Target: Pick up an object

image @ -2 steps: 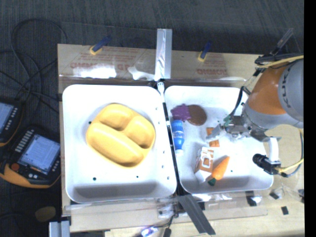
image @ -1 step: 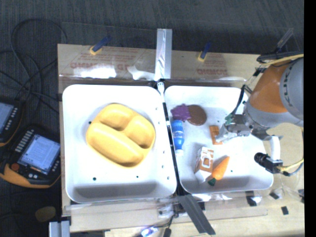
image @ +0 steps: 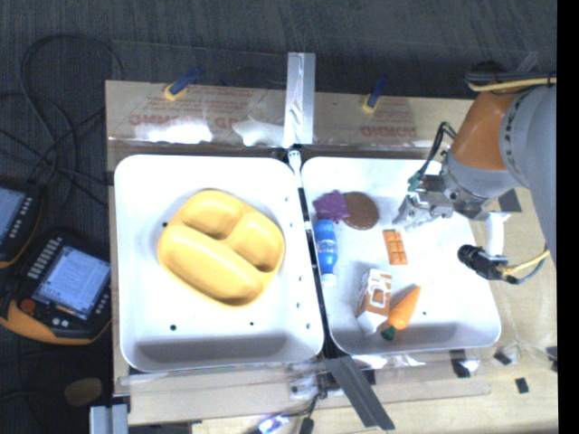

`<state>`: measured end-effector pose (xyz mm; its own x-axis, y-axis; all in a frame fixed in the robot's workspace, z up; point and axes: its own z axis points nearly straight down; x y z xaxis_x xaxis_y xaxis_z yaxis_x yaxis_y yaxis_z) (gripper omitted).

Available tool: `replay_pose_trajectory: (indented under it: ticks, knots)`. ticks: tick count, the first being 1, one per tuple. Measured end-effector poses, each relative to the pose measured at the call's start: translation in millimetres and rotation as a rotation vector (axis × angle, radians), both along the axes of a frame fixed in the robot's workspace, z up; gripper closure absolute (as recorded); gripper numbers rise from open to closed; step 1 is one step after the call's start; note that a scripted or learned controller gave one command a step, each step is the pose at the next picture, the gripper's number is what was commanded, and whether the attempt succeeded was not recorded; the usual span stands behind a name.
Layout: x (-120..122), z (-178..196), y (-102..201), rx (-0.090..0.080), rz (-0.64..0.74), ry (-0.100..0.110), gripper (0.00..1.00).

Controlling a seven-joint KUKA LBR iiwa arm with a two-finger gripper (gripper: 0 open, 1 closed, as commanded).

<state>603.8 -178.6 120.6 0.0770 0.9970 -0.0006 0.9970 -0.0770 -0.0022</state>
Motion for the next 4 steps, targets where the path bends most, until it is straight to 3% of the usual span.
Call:
replay_pose_trajectory:
  ticks: [1, 2, 3, 4]
  knots:
    - [-0.2, 0.0, -0.4, -0.001, 0.0, 0.001, 0.0]
    - [-32.7, -31.3, 21.2, -0.006, 0.026, -0.011, 0.0]
    - [-31.8, -21.6, 21.4, -0.005, 0.026, -0.013, 1.0]
    - [-65.0, 62.0, 144.0, 0.001, 0.033, 0.002, 1.0]
